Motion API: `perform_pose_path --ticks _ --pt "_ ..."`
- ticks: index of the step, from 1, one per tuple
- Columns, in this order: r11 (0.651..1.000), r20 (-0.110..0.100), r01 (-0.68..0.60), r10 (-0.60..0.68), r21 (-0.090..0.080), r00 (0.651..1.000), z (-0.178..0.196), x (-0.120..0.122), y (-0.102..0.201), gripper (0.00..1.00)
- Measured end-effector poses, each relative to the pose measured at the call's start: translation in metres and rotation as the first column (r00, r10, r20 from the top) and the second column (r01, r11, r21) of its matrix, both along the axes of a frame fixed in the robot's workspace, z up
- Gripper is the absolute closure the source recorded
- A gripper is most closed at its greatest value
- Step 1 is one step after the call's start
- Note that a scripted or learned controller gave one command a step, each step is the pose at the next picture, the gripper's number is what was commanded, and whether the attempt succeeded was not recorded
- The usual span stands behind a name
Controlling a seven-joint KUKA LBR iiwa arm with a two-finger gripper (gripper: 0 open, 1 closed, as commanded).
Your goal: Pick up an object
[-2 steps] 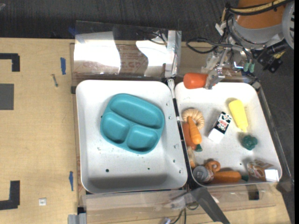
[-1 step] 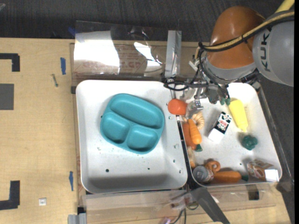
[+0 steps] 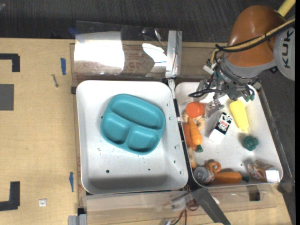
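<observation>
My gripper [image 3: 216, 106] hangs over the far part of the right bin [image 3: 269, 125], under the grey wrist and its orange band. Its tip is just above a small white and black box [image 3: 221, 125] and beside an orange round fruit [image 3: 195, 109]. A yellow piece [image 3: 239, 115] lies just to the right of the gripper. An orange carrot [image 3: 193, 134] lies along the bin's left wall. Nothing shows as held.
A dark teal lump [image 3: 250, 142], a sausage [image 3: 226, 176], a grey can [image 3: 202, 174], a pretzel [image 3: 213, 166] and a brown packet [image 3: 261, 171] lie in the right bin's near part. The left bin [image 3: 89, 139] holds a teal divided plate [image 3: 132, 122].
</observation>
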State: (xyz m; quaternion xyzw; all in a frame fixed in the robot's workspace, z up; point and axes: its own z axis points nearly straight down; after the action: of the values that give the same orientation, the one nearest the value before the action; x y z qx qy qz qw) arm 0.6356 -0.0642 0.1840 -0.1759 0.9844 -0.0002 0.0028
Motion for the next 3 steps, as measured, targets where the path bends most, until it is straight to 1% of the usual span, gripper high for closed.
perform_pose_path --ticks 1,2,3 --pt "0.999 0.006 0.050 -0.050 0.002 0.999 0.079 0.034 0.029 1.00" --pt "1.000 -0.004 -0.026 0.026 0.000 1.000 0.076 -0.030 -0.006 1.00" --pt "1.000 -0.004 -0.027 0.027 0.001 1.000 0.076 -0.030 -0.005 0.00"
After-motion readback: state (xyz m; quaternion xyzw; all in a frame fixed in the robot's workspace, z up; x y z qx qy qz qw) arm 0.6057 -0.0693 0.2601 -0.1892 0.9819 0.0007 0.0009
